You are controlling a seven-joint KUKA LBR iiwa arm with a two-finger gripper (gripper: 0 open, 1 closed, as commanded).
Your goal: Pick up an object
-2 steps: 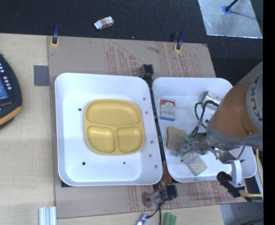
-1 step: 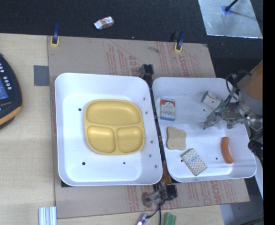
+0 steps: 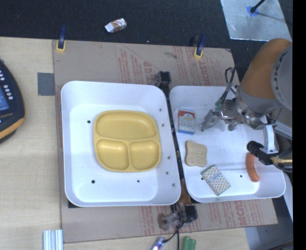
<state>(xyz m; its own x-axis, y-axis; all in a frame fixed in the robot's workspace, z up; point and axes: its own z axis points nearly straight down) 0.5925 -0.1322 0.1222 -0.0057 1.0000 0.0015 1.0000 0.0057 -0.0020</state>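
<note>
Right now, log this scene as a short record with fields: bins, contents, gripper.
left bin: holds a yellow divided plate, three compartments
right bin: holds a small carton, a slice of bread, a patterned packet and a hot dog
gripper: over the right bin's upper part, just right of the small carton, nothing seen between its fingers
arm: reaches in from the right, orange band above the wrist
outside the bins: handheld controller at the bench's left edge

Vantage: one fixed camera above the bench (image 3: 22,191), looking down at a slant.
Framing: mid-distance — both white bins (image 3: 69,139) in full, dark floor beyond.
Arm (image 3: 270,77): enters from frame right.
</note>
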